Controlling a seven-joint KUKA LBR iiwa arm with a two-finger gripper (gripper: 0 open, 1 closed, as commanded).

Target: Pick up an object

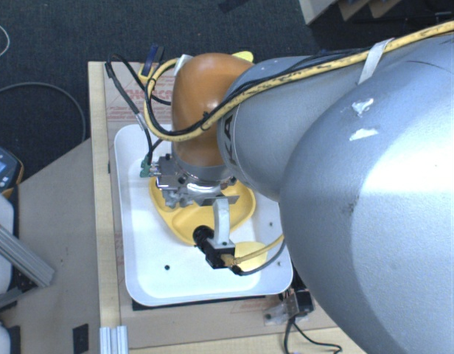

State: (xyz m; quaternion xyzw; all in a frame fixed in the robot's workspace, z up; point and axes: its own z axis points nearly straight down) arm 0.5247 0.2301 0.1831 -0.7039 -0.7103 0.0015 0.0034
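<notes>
One yellow thing (175,216) sits near the middle of the white bin (149,268). It looks like a shallow moulded plastic piece, but a good chunk of it is covered by the arm, so I can't say what it really is. The end effector (200,192) is right over it, pointing down and very close to the yellow surface, though I can't say if it's touching. I also can't tell whether it's wide or narrow, since the wrist blocks it from this angle. The orange band (201,98) is just above that, and the big grey arm (345,168) takes up the right side. The bin rests on a pale wooden counter (105,220).
</notes>
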